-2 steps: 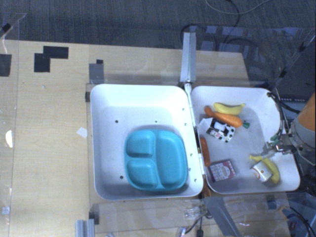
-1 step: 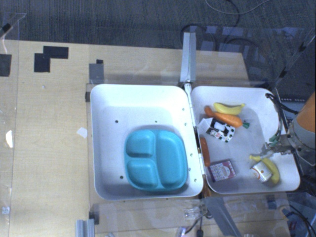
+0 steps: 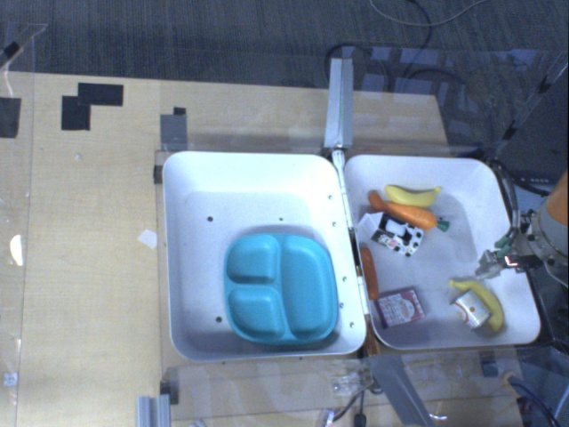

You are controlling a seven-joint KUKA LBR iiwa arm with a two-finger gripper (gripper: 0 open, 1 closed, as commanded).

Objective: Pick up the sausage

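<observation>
In the camera view, two white bins are seen side by side on the bench (image 3: pixel 98 238). In the left bin (image 3: pixel 191 194) a blue divided plate (image 3: pixel 281 286) is laid. The sausage (image 3: pixel 368 272) is found in the right bin (image 3: pixel 480 181), a slim reddish-brown piece lying lengthwise just beside the wall shared with the left bin, with a small dark red packet (image 3: pixel 400 308) near its lower end and a black-and-white patterned item (image 3: pixel 395 236) near its upper end. A carrot (image 3: pixel 407 213) and a banana (image 3: pixel 412 194) are seen further up, and a second banana (image 3: pixel 485 299) with a small tin (image 3: pixel 468 310) at the lower right.

The gripper (image 3: pixel 498 261) is seen at the bin's right wall, well apart from the sausage; nothing is held, and whether the jaws are parted cannot be told.

The sausage is judged to be light, smooth and probably slippery, likely a stiff plastic toy. A hold across its narrow width at mid-length is advised, though little room is left for a finger on the wall side.
</observation>
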